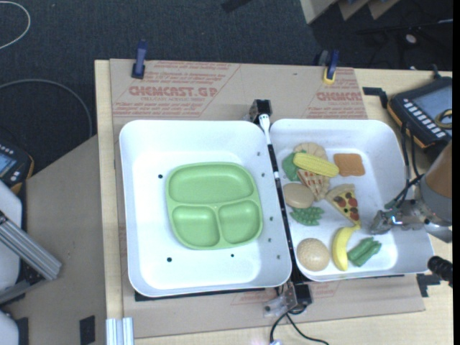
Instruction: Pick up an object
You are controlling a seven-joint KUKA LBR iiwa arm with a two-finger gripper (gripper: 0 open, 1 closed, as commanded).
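The right bin [381, 139] holds several toy foods. Among them are a yellow corn cob [315, 165], an orange toast slice [349, 164], a pizza slice [346, 203], a banana [340, 249], a green pod [364, 251], a tan bun [313, 254], a brown egg-shaped piece [296, 195] and a dark green leafy piece [307, 215]. My gripper [382, 222] reaches in from the right, low over the bin's right side. It sits just right of the pizza slice and above the green pod, with nothing seen in its grasp.
The left bin [144, 157] carries a light green divided plate [213, 203]. A black divider with a clamp [261, 111] runs between the bins. A black-and-orange device [424, 113] lies at the bench's right edge, with cables near the arm.
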